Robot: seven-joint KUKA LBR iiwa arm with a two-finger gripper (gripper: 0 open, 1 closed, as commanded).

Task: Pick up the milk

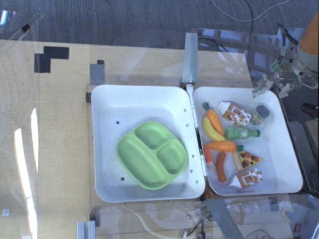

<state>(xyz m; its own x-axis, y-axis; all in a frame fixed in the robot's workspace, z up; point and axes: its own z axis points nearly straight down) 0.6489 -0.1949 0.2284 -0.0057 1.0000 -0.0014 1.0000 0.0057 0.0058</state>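
Camera view, looking down at a slant: your bench (50, 133) is light wood with a clear sheet over it, glare streaks on the left, black tape marks (49, 57) near the far left corner. Dark grey carpet (124, 9) behind the bench, a thin cable (249, 15) looped across it. Two white bins sit side by side, touching along a shared edge. Left bin (107, 103) holds a green divided plate (152, 155), lying flat, three compartments. Right bin (286, 148) holds the toy food: a carrot (214, 121) and banana (211, 129) near the divider, a green bottle (241, 133), a second carrot (222, 146), a sausage (221, 166), a pizza slice (247, 158), a small can (259, 114). You've got two carton-shaped items: one milk carton (234, 114) at the far side just beside the can, another carton (248, 178) at the near side by the sausage. Can't tell from labels which is which. The gripper (273, 81) hangs above the right bin's far right corner, off the cartons, nothing between its fingers; they look spread apart. Arm enters from the right, orange band (309, 36) visible at the frame edge.
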